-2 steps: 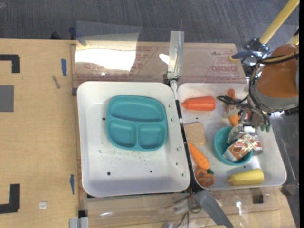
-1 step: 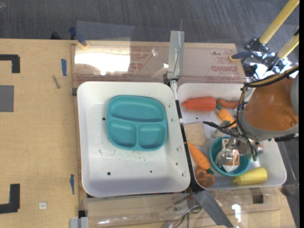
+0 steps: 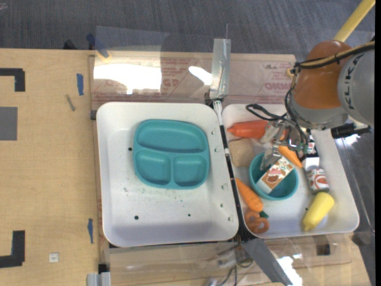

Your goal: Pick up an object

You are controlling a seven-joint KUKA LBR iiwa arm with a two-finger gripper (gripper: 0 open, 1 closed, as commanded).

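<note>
Left bin [image 3: 113, 219]: teal divided plate [image 3: 171, 154] lying flat near the middle. Right bin [image 3: 345, 219]: teal bowl [image 3: 289, 189] holding a small carton [image 3: 276, 176], tilted; an orange carrot [image 3: 250, 196] against the bowl's left side; another carrot [image 3: 249, 129] near the far wall; yellow piece [image 3: 317, 211] toward the near right corner; small can [image 3: 318, 179] just above it. Gripper [image 3: 284, 143] low over the bowl's far rim, amid cables; whether spread or pressed together, cannot tell.
</note>
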